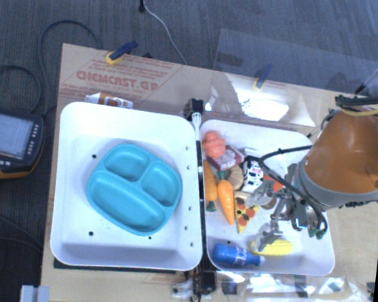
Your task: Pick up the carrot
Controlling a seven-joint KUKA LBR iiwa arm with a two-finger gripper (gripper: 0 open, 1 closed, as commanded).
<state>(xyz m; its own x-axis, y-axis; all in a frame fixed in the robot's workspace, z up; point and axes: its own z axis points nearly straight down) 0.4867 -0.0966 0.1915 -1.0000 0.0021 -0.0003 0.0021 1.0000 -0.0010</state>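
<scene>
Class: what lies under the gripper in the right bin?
A yellow item lies beneath the gripper; its near end is covered. The carrot lies apart, to the left.

The arm [349, 156] reaches in from the right, its broad orange band bulking large above the wrist and a grey collar just beneath it. Black cables loop from the upper right across the orange section and trail leftward. Below the collar the wrist narrows into the tool [277, 223], a cluster of thin metal parts pointing down and to the left, low over the right-hand bin. Its fingers are too tangled with linkages and clutter to read how they stand, and nothing can be made out between them.
</scene>
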